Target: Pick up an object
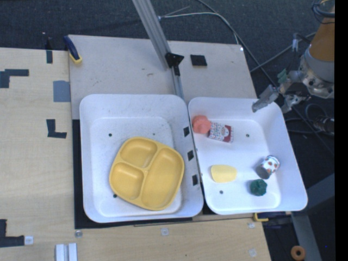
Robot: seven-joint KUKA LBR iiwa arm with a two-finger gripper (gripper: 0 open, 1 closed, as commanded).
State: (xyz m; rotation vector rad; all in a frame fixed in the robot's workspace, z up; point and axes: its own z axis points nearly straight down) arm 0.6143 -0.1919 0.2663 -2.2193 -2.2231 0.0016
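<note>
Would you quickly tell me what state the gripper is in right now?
Gripper: cannot be told; it hangs over the far right corner of the right bin, with nothing visibly held.

The setting is a robotics laboratory or test cell. The table (pixel 32 145) is a plain light wood-grain surface marked with dark tape patches. A grey baseplate (pixel 125 64) lies on the table. Two shallow white bins (pixel 87 145) sit side by side on the baseplate. An aluminium strut (pixel 149 20) rises from the baseplate's far edge, behind the bins. Loose cables (pixel 217 18) run across dark carpet beyond the baseplate. The robot arm (pixel 321 58) stands to the right of the bins.
</note>
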